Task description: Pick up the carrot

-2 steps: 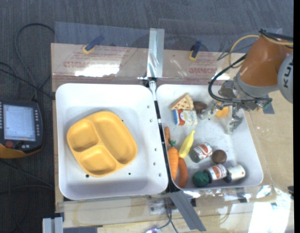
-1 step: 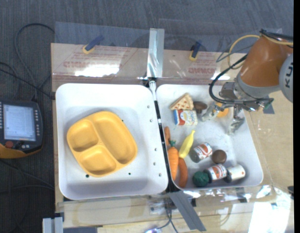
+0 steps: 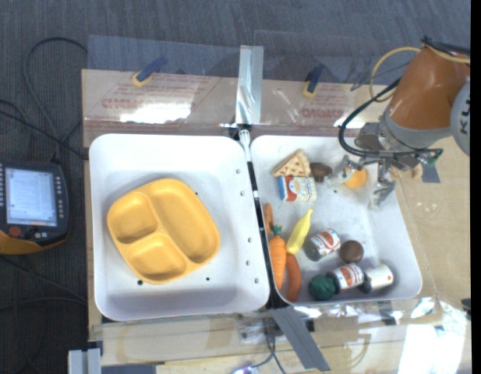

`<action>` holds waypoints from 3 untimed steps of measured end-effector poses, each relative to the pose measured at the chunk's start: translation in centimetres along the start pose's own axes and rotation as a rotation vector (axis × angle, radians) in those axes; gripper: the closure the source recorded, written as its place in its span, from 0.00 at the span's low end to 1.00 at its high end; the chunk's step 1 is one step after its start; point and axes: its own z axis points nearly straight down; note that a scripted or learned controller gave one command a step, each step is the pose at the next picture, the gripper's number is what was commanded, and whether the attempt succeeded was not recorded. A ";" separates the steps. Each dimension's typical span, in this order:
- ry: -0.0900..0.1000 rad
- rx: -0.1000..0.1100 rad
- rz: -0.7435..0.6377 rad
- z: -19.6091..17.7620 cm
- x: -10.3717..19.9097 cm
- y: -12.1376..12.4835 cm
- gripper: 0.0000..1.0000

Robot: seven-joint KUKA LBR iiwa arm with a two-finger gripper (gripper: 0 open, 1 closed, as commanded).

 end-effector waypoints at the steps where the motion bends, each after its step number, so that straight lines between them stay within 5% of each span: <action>1: -0.009 -0.002 -0.212 1.9 -0.5 0.9 0.00; 2: -0.012 -0.008 -0.337 2.0 -2.1 -1.0 0.00; 3: -0.010 0.004 -0.099 1.9 -0.5 0.2 0.00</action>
